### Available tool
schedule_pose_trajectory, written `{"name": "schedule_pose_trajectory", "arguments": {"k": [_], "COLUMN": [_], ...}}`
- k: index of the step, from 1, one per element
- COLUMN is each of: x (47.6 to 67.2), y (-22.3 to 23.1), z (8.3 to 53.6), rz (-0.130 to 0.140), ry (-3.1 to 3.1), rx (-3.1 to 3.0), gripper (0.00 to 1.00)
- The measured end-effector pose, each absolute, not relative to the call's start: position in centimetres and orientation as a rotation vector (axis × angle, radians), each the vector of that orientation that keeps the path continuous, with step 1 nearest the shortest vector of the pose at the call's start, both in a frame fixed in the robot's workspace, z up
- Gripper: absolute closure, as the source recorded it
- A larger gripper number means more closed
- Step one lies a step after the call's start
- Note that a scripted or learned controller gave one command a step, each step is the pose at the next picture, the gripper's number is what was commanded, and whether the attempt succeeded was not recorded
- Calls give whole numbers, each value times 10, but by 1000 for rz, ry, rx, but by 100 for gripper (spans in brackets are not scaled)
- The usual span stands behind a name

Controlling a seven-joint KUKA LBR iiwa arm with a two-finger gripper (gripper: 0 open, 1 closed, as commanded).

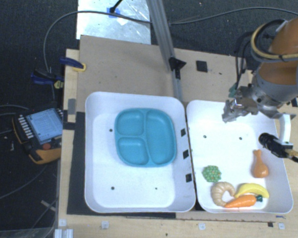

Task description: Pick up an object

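The right bin [215, 131] holds several toy foods near its front: a green broccoli piece [211, 172], a tan croissant [221, 191], an orange carrot [240, 201], a yellow banana [253, 190] and an orange-brown drumstick [260, 164]. My gripper [231, 113] hangs over the back of the right bin, well away from the food. Nothing shows between its fingers.
The left bin [98, 178] carries a blue divided plate [145, 137]. A black cylindrical part [272, 144] of the arm juts over the right bin's right side. A slanted metal pole [163, 32] crosses the back. Cables and a handheld device [39, 131] lie left of the bench.
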State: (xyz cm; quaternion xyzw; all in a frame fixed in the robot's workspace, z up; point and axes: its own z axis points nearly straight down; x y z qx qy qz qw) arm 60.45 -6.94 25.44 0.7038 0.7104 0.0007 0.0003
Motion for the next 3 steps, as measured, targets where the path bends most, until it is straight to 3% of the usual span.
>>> {"name": "schedule_pose_trajectory", "arguments": {"k": [3], "x": [627], "y": [86], "z": [241], "rz": [4], "ry": [2231], "rx": [2210], "gripper": [100]}}
